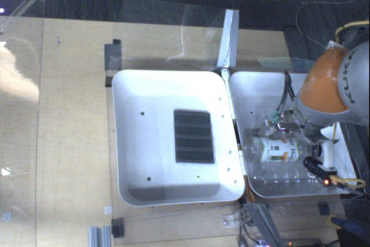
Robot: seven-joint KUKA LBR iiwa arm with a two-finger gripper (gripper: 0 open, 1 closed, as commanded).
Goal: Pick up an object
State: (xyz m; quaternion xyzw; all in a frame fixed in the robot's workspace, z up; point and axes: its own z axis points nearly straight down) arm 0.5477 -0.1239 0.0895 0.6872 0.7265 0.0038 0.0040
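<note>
Item: clear bottle (276,151) with a white, green and orange label, laid on its side in the right bin (254,89). Its long axis is set roughly across the view, the narrower end pointed toward the left bin (144,95). A black ribbed pad (193,136) is seen in the left bin. The gripper (283,124) is positioned just above the bottle, under the orange band (321,87); whether the fingers are apart or together cannot be told. Both bins are carried on a pale wooden surface (63,142).
</note>
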